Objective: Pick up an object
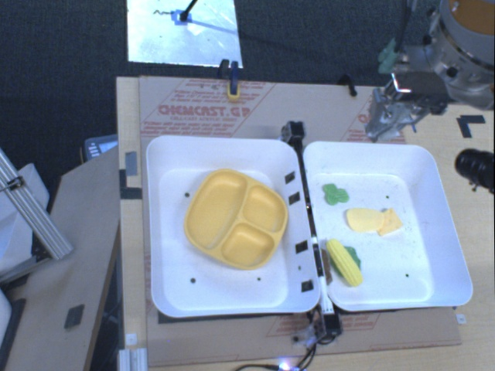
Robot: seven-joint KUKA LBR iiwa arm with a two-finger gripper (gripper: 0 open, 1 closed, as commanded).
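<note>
A yellow divided plate [236, 219] fills the left bin [166, 284]. In the right bin [441, 284], the toy corn cob [343, 262] looks light, stiff, graspable across its middle. The gripper [384, 122] hangs beyond the bin; its opening can't be told.

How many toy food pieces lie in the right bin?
3: a green piece near the back left, a yellow slice at the middle, a corn cob in front. None looks hidden.
</note>
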